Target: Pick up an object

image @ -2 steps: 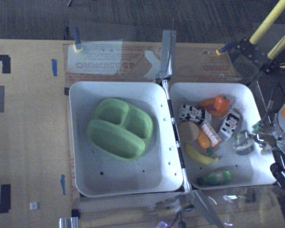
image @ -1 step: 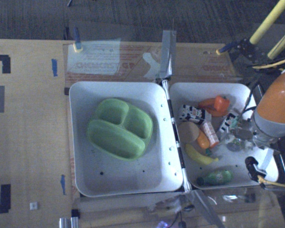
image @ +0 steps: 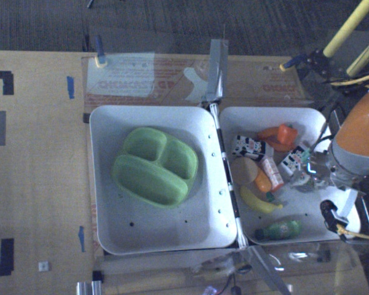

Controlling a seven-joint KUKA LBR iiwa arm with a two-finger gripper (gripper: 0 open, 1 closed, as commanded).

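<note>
Mostly smooth — green divided tray (image: 156,165), curved banana (image: 261,201)

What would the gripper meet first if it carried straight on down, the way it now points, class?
Most likely the white floor of the right bin, near the small black-and-white carton. The gripper hangs close beside that carton, so depth is unclear and it might touch it first.
</note>
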